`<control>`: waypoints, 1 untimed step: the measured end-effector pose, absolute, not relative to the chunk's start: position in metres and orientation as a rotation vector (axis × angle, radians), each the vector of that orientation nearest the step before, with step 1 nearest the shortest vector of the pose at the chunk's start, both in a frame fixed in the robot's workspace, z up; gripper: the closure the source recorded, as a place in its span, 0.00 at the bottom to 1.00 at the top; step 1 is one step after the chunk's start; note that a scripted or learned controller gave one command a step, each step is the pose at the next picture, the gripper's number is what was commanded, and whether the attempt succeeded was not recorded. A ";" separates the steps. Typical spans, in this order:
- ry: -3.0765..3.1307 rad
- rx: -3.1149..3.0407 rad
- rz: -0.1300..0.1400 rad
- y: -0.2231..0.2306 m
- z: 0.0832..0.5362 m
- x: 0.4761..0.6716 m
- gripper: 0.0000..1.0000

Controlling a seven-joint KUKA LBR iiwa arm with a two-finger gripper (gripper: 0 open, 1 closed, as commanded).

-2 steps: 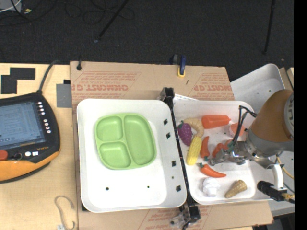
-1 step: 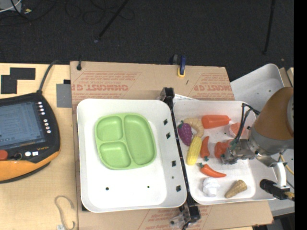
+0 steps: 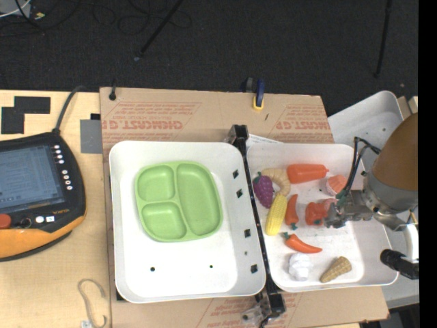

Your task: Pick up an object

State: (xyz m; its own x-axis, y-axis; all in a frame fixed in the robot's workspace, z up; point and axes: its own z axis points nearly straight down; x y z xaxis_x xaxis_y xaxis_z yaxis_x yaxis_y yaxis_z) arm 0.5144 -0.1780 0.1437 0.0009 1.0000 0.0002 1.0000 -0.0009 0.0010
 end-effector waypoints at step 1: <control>2.218 2.220 0.003 -0.175 0.206 0.519 1.00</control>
